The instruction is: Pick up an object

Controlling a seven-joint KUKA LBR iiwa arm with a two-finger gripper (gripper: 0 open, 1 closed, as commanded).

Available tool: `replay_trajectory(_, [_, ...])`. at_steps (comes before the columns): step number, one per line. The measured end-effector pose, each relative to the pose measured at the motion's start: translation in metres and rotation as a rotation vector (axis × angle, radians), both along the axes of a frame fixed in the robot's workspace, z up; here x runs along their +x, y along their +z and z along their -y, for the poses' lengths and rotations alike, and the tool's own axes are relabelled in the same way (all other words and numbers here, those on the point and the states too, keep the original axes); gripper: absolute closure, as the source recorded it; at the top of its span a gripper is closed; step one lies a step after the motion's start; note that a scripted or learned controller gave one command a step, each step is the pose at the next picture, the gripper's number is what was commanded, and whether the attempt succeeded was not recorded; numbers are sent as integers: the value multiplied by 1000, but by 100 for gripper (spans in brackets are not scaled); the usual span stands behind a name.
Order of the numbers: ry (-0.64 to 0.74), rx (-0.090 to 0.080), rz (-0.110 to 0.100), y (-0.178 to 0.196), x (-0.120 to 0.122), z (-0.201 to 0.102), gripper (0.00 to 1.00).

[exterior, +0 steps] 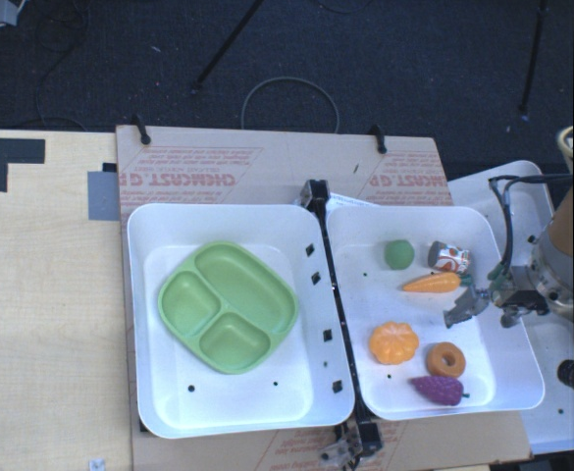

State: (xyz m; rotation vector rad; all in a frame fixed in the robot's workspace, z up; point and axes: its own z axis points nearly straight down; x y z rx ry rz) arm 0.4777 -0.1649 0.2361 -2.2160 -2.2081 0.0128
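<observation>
The right bin (507,386) holds several small objects: a green ball (398,254), a small red-and-white can (449,258), an orange carrot (432,284), an orange tangerine (393,342), a brown doughnut (446,360) and a purple grape bunch (438,390). My gripper (463,309) reaches in over the bin's right side. It hangs just below and to the right of the carrot's tip and above the doughnut. I see nothing held in it.
The left bin (159,400) holds a green divided plate (228,305). A black divider (331,312) runs between the bins. The arm's wrist and cables (537,283) crowd the right rim. Cardboard (267,170) lies behind the bins.
</observation>
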Motion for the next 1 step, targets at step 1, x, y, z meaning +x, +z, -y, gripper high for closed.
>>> replay_trajectory(1, [3,-2,11,6,2,0,0])
